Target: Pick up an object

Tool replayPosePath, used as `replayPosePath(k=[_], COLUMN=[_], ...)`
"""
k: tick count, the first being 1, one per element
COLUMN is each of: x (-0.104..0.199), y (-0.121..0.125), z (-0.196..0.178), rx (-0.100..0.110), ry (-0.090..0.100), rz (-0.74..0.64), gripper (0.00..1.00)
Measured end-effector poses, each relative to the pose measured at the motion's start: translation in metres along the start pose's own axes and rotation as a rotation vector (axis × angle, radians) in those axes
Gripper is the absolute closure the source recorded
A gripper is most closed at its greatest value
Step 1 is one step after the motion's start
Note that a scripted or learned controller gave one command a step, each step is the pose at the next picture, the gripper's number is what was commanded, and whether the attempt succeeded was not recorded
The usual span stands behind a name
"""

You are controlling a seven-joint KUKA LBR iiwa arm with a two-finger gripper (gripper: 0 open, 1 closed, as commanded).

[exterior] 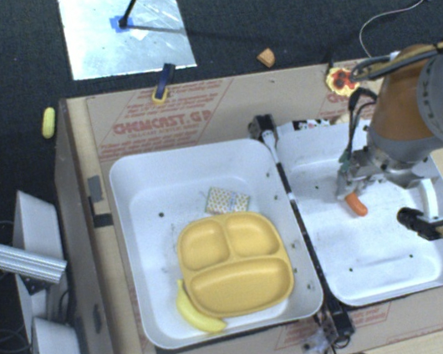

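A small orange carrot-shaped object (pixel 356 206) lies in the right bin (pixel 374 272), near its middle. My gripper (pixel 349 185) hangs right over the orange object's upper end, reaching in from the right under the grey and orange arm. The left bin (pixel 141 228) holds a yellow divided plate (pixel 234 263). A yellow banana (pixel 195 314) lies against the plate's lower left edge. A small patterned pad (pixel 227 201) lies just above the plate.
A black divider rail (pixel 290 202) runs between the two bins. Outside the bins, a yellow piece (pixel 48 122), a blue and yellow clip (pixel 162 82) and a small tan block (pixel 267 57) lie near the cardboard's far edge. A foil sheet (pixel 123 28) lies beyond.
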State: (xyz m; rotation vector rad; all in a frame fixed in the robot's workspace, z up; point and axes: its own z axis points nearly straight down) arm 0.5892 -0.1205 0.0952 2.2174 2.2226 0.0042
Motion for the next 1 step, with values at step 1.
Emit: replayPosePath(k=[1], x=[0.0636], y=[-0.0024], z=[-0.0900], rx=[0.000], ry=[0.000], rz=[-0.002], gripper=[1.00])
